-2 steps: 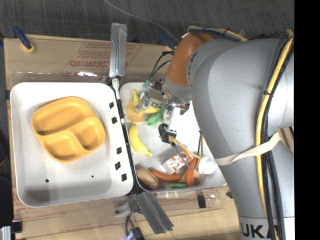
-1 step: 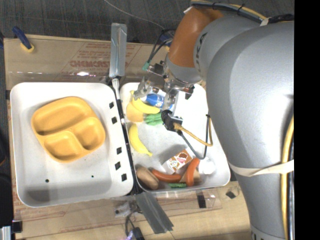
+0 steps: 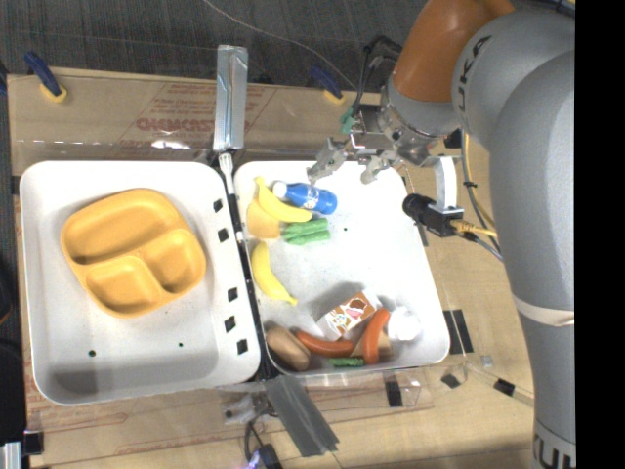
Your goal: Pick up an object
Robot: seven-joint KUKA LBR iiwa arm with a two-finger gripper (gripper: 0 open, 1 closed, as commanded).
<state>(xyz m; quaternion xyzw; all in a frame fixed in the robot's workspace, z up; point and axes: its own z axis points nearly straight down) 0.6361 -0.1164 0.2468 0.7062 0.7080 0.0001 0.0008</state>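
My gripper (image 3: 348, 167) hangs over the back of the right bin (image 3: 410, 252), its two fingers spread open with nothing between them. Just below and left of it lies a blue bottle (image 3: 307, 198) with a white cap. Beside the bottle lie a yellow banana-shaped toy (image 3: 262, 213) and a green bean pod (image 3: 305, 233). A second banana (image 3: 270, 274) lies along the bin's left wall. At the front of the bin sit a brown potato (image 3: 285, 348), a red sausage (image 3: 342, 340), a small printed carton (image 3: 351, 316) and a white object (image 3: 403, 326).
The left bin (image 3: 59, 360) holds a yellow divided tray (image 3: 132, 250). A metal bar (image 3: 229, 96) stands at the back between the bins. The arm's grey body (image 3: 518, 164) fills the right side, with a black cable fitting (image 3: 430, 213) near the bin's right wall.
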